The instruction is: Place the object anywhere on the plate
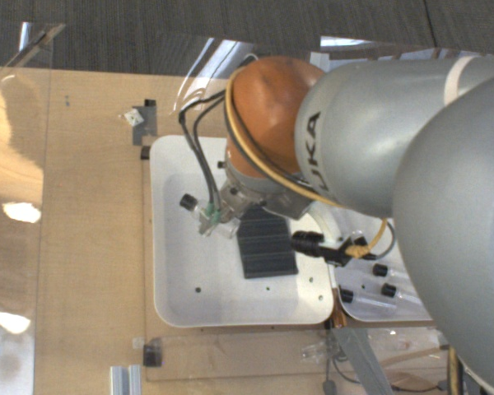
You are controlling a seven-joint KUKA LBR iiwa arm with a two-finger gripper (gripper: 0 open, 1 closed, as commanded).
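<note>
Arm low over the left bin, its gripper beside a dark ridged block.

From the left: a small grey bracket (145, 123) sits on the bench (82, 220) by the left bin's (173, 295) far left corner, and a small dark clip (151, 353) lies near its front left corner. Inside that bin, near the left wall, the gripper (207, 216) hangs just beside the dark ridged block (266, 246), which lies flat toward the bin's middle. Whether the gripper is open or grasping anything cannot be told. The grey arm (395, 155) with its orange band (267, 113) covers the bin's far right corner and most of the right bin (379, 303).
</note>
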